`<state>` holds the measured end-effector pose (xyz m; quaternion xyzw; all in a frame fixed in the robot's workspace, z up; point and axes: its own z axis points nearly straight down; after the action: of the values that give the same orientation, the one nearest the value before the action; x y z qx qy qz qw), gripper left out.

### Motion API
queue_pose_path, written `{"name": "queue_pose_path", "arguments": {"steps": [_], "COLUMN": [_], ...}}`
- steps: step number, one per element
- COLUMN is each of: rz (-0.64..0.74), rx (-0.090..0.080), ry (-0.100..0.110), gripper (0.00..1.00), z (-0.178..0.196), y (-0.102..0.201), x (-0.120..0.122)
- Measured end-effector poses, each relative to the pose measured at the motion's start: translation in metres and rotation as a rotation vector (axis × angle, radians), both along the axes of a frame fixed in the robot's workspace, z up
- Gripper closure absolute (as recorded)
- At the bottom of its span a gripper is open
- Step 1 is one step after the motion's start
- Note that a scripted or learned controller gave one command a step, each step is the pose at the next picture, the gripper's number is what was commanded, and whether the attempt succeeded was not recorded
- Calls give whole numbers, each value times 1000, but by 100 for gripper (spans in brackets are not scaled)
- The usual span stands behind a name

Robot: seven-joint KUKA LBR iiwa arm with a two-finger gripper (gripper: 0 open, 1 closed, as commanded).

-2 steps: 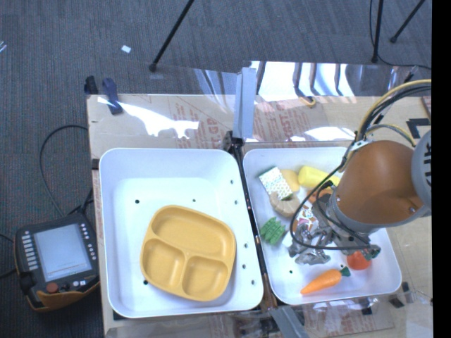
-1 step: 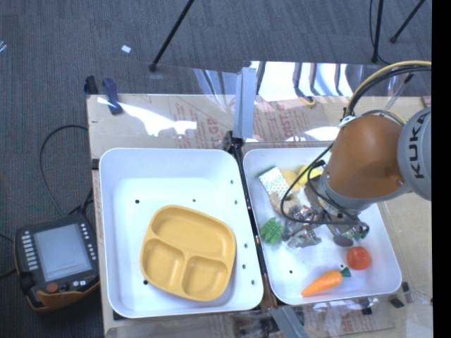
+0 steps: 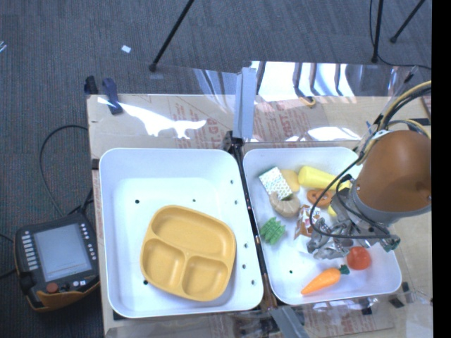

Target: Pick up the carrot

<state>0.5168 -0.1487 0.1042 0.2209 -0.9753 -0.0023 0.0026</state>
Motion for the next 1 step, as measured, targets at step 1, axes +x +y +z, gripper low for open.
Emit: {"name": "queue_pose_path", "arguments": {"steps": [1], "rz": [1], "rx": [1], "ry": [0], "gripper": [0], "z": [0], "y": [1], "x": [0]}}
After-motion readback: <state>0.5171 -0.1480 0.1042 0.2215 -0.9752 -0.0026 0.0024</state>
